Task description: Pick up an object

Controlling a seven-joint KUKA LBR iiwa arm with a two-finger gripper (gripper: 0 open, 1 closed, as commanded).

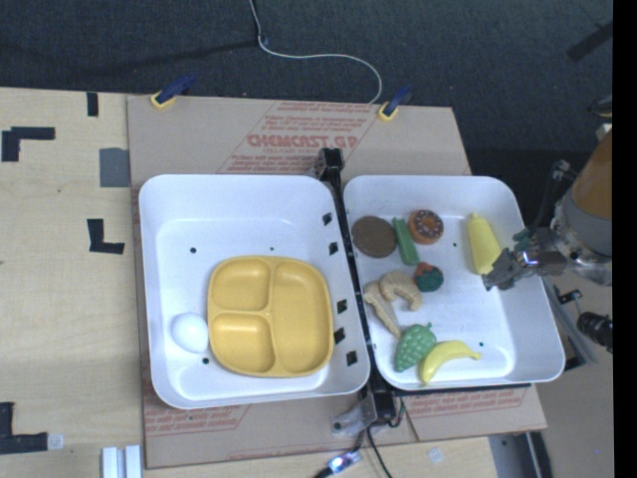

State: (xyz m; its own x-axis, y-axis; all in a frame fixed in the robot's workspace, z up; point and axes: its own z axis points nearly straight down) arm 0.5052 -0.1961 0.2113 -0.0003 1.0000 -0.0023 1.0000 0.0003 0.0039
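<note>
Banana (449,358) nearest in the right bin (532,361), by the front wall, touching green grapes (415,345) at left. Just behind, beige toy animal (391,295) near the divider, then small green and orange vegetable (429,276). Farther back, brown disc (374,236), green stick (405,241) leaning beside it, round donut-like piece (426,226), and yellow corn (483,243) toward the right wall. Tool (501,272) low over the right edge of this bin, just beside the corn, nothing seen between the fingers; open or closed, cannot tell. In the left bin (164,207), yellow divided plate (270,315) with white ball (189,332) touching at left. Both bins on cardboard sheet (299,132) on the table (60,267).
</note>
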